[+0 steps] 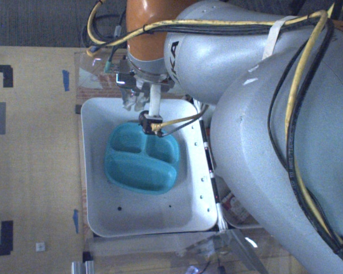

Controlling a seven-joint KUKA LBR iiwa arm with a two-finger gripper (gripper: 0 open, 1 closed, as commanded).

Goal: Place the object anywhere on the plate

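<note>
A blue plate (141,160) with three compartments lies in the middle of the left white bin (94,170). My gripper (134,101) hangs over the bin's far edge, just beyond the plate's far rim. Seen from above, the wrist and its fittings cover what lies between the jaws. The orange band of the arm sits directly above the gripper.
The grey arm covers the whole right side of the view and most of the right bin (231,207). The bench to the left bears blue tape marks (65,80) and black corner marks (3,76). White bin floor lies bare around the plate, widest at the near side.
</note>
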